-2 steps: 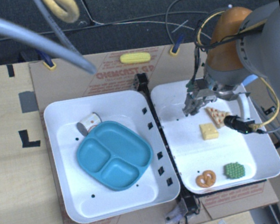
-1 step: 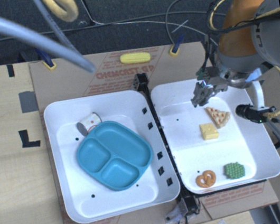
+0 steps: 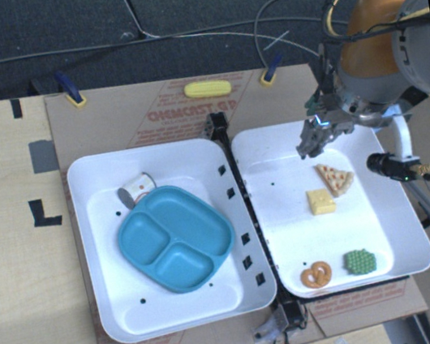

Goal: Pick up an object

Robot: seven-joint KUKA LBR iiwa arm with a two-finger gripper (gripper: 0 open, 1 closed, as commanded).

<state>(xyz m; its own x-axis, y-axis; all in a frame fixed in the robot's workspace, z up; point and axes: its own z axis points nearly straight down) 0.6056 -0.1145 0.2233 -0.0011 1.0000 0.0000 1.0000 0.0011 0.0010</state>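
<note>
A small triangular toy pizza slice (image 3: 335, 179), tan with red dots, lay near the far right corner of the right white bin (image 3: 387, 215), just below the two-finger gripper (image 3: 311, 144).

It looked light, stiff and flat, probably best pinched across its narrow width. Whether the gripper was released or clenched could not be told; nothing showed between it. A yellow cheese block (image 3: 321, 202) sat just beside the slice; a brown pretzel (image 3: 316, 275) and green bumpy piece (image 3: 360, 262) lay along the near edge. The left white bin (image 3: 97, 229) carried a blue divided plate (image 3: 175, 237) and a small white cup (image 3: 137, 189).
</note>
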